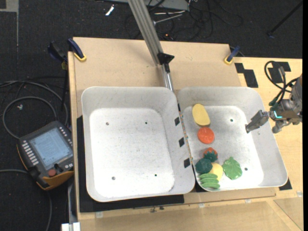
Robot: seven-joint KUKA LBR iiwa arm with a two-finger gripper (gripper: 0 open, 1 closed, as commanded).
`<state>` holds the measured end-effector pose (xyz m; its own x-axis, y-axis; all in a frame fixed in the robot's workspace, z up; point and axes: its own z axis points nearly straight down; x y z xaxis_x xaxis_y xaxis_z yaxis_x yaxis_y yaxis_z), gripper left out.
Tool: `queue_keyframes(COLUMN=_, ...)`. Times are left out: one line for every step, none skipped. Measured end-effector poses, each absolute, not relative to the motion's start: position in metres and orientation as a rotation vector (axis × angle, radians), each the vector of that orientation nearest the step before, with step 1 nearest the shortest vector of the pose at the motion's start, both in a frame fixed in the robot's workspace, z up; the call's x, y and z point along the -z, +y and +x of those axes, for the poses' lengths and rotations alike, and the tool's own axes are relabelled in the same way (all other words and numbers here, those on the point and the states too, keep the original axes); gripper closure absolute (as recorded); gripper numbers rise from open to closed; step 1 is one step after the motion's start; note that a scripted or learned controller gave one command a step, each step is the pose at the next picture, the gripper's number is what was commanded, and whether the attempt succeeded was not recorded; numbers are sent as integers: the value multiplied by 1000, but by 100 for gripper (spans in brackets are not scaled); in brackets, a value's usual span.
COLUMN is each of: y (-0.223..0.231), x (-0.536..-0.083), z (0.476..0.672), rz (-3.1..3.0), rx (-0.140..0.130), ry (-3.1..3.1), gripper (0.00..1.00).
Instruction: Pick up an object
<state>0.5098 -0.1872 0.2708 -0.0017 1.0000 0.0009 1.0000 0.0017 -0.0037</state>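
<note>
Gripper (267, 121) sits at right edge of right bin (269, 148), above the rim; two fingers spread apart, nothing between them.

Candidates all in right bin, left half: 1 yellow piece (201, 114) near top, 1 orange piece (206, 136) just below it, then a touching cluster near front: 1 small red piece (210, 153), 1 dark green (203, 166), 1 pale yellow (217, 170), 1 leafy green (232, 168), 1 pea pod (209, 180). Total 7.

Judged: toy food, light, hard plastic, rounded, likely slippery. Best pick is the yellow piece, standing apart; grip across its short width. Left bin (91, 129) holds nil.
</note>
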Motion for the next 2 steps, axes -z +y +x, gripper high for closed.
queue_keyframes(y=-187, x=-273, z=510, rz=-2221, rx=0, ry=-2222, gripper=0)
queue_keyframes(y=-184, x=-229, z=513, rz=-2219, rx=-4, ry=-2218, gripper=0)
